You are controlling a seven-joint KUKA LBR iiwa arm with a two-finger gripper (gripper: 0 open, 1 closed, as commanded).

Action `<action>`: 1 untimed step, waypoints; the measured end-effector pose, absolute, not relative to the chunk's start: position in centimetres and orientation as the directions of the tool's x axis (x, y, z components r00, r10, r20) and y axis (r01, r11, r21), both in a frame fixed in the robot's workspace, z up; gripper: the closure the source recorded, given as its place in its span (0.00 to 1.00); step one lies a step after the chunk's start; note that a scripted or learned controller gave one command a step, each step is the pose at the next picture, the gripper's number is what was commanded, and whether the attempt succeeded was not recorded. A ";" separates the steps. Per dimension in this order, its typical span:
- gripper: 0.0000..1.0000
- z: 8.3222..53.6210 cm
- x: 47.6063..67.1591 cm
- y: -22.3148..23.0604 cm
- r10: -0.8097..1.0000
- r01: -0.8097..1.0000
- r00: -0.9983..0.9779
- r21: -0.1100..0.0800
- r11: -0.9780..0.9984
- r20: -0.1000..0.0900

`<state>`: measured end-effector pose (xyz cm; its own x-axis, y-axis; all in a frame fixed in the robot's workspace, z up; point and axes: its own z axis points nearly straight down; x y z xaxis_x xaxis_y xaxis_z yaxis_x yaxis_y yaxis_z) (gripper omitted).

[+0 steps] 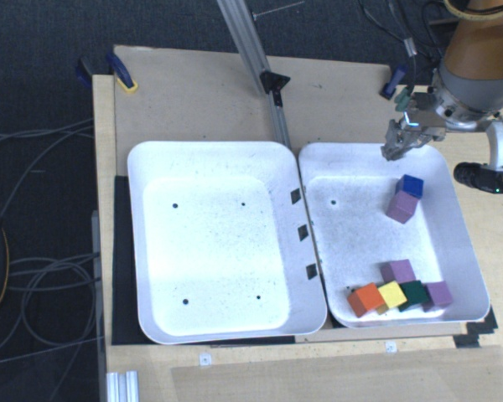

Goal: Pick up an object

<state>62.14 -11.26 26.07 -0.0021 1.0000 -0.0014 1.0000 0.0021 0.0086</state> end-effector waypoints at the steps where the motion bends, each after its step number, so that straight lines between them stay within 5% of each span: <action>1: 1.00 24.7 63.1 -5.9 1.000 1.000 -0.006 -0.001 0.006 0.002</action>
